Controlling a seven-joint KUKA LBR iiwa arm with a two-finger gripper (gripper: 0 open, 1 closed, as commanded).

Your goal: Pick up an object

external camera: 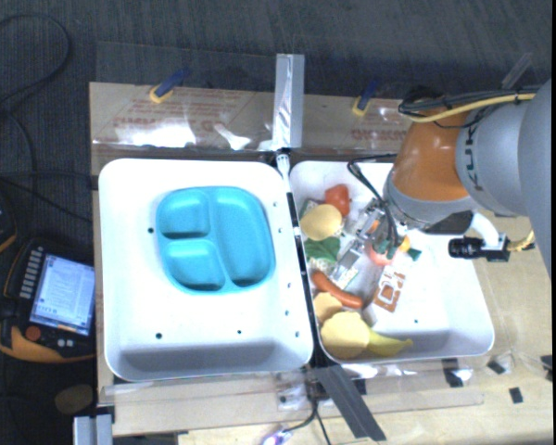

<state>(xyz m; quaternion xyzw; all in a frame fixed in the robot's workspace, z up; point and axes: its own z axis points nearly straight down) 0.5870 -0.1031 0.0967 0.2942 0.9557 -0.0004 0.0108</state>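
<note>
The right bin (pixel 445 332) holds several toy foods along its left side: a red piece (pixel 337 195), a pale yellow round one (pixel 322 221), a green one (pixel 319 248), an orange carrot-like stick (pixel 337 291), a yellow fruit (pixel 343 334) and a banana (pixel 389 345). A small orange-and-white packet (pixel 389 289) lies near the middle. My gripper (pixel 357 247) reaches down and to the left into this pile, just right of the yellow and green pieces and above the orange stick. Nothing shows as lifted.
The left bin (pixel 130 341) holds a blue divided plate (pixel 213 237). The orange wrist band (pixel 431 165) and the grey arm cover the right bin's upper right corner. A metal post (pixel 288 100) stands behind the wall between the bins.
</note>
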